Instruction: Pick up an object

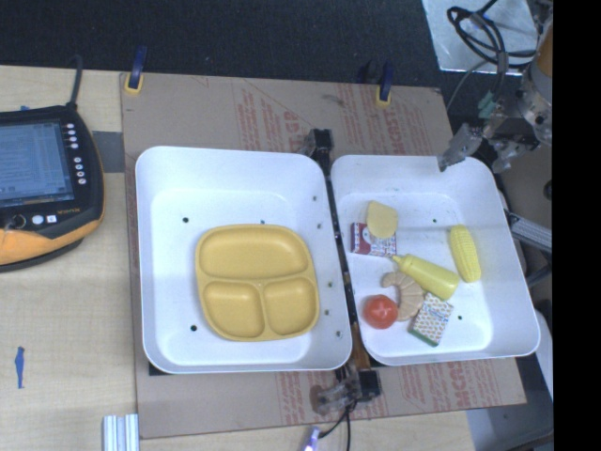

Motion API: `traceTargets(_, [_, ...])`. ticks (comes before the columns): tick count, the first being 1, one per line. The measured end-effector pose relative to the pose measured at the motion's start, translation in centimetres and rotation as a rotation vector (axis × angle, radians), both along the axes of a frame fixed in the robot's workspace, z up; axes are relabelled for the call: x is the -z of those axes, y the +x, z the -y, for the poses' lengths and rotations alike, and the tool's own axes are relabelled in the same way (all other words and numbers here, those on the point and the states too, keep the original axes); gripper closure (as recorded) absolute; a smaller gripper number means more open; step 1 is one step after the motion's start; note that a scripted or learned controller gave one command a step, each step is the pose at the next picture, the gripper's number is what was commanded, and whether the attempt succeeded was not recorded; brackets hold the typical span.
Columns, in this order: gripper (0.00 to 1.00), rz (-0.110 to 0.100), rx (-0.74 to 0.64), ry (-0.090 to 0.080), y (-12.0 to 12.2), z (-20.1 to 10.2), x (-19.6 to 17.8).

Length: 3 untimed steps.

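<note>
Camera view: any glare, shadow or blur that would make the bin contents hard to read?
Camera view: even lighting, soft shadows inside the left bin rim; yellow tray and the right bin's toys sharp enough; gripper at the upper right is slightly blurred, its fingers unreadable; mild glare on paper beyond the bench.

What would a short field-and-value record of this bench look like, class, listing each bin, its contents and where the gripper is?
left bin: shallow white bin holding a yellow plastic three-compartment tray
right bin: shallow white bin holding the toy food
right bin contents: yellow corn cob, yellow mustard bottle, red tomato, pale yellow cheese wedge, small red-and-white carton, small patterned box
gripper: two-finger gripper at the right bin's far right corner, holding nothing
off the bins: orange-edged control tablet at the left
</note>
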<state>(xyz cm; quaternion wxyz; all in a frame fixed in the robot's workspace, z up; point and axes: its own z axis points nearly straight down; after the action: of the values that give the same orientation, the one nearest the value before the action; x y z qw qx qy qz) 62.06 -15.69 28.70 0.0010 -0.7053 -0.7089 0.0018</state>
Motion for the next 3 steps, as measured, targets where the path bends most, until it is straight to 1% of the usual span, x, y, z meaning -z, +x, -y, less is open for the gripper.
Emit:
traceTargets(1, [0.0, -0.003, 0.0, 0.0, -7.5, 4.5, 19.7])
traceTargets(2, [0.0, 0.001, -0.003, 0.0, -1.3, 2.1, 19.5])
traceTargets(3, [1.0, -0.001, -0.005, -0.001, -1.4, 2.3, 18.4])
